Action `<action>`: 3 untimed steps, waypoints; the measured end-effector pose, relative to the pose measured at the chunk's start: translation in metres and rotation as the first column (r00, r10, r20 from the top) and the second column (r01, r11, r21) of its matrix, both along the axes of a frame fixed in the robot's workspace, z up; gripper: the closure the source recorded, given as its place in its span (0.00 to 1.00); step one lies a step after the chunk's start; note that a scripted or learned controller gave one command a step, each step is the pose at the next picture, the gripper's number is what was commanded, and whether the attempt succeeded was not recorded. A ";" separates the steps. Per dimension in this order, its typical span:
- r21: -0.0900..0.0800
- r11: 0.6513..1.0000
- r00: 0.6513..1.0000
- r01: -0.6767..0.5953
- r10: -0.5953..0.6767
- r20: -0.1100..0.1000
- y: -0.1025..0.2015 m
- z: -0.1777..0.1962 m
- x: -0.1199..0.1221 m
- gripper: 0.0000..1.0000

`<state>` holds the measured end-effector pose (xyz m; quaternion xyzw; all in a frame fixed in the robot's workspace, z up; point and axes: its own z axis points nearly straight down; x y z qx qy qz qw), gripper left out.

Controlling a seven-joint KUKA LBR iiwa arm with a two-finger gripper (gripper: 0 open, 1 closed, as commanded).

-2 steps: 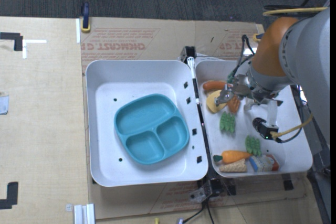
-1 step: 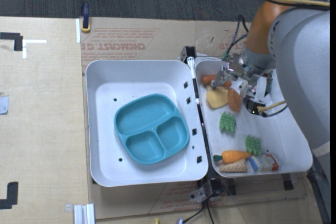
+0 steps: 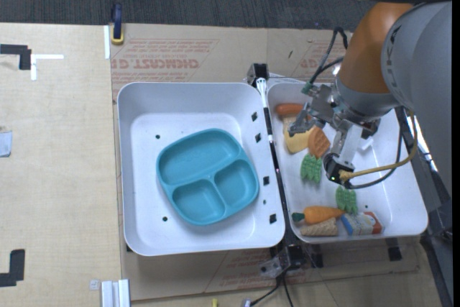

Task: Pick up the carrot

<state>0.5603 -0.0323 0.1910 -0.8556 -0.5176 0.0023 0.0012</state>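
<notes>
Here, the orange, green-tipped carrot (image 3: 320, 213) lies flat; grip of the end effector (image 3: 311, 123) unclear.

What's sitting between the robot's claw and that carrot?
In the camera view, a small orange piece and a green leafy piece lie between the gripper and the carrot.

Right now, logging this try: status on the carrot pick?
Gripper above right bin's far end, by yellow piece. Carrot at near end, unheld. Green toy and beige piece beside it.
</notes>
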 end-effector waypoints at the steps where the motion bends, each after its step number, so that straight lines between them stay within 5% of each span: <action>1: -0.002 0.999 0.999 0.049 -0.049 -0.001 -0.077 -0.051 0.022 0.00; 2: 0.000 0.999 0.999 -0.040 0.040 0.000 -0.005 0.000 -0.047 0.00; 3: -0.002 0.999 0.999 -0.036 0.036 0.000 -0.042 -0.001 0.007 0.00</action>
